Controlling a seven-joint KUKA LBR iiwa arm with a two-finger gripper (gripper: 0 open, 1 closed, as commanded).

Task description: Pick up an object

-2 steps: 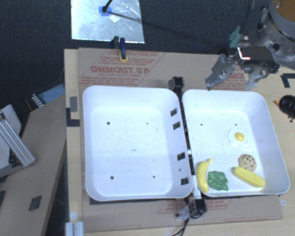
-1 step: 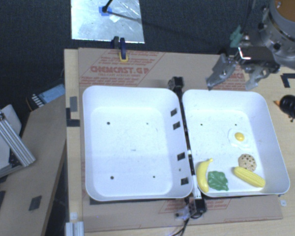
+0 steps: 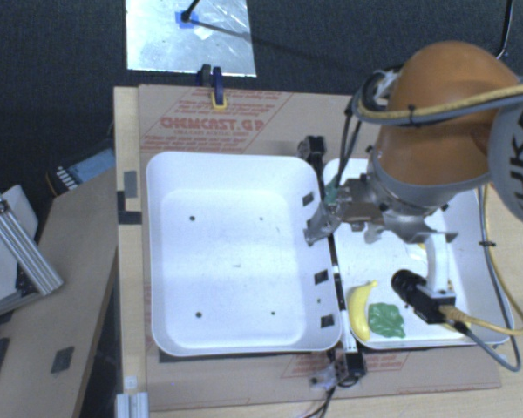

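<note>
- Yellow and smooth, the banana (image 3: 360, 310) lies below the gripper (image 3: 324, 219), at the near edge of the right bin (image 3: 484, 342), touching a flat green piece (image 3: 386, 320).
- Whether the gripper is open or closed I cannot tell; nothing visibly sits in it.
- Likely a light, stiff plastic toy with a slippery, curved skin, so taking hold across its thick middle looks safest.
- Left of the gripper spreads the left bin (image 3: 235, 251), glossy white with rounded corners, on a brown cardboard sheet (image 3: 213, 120).
</note>
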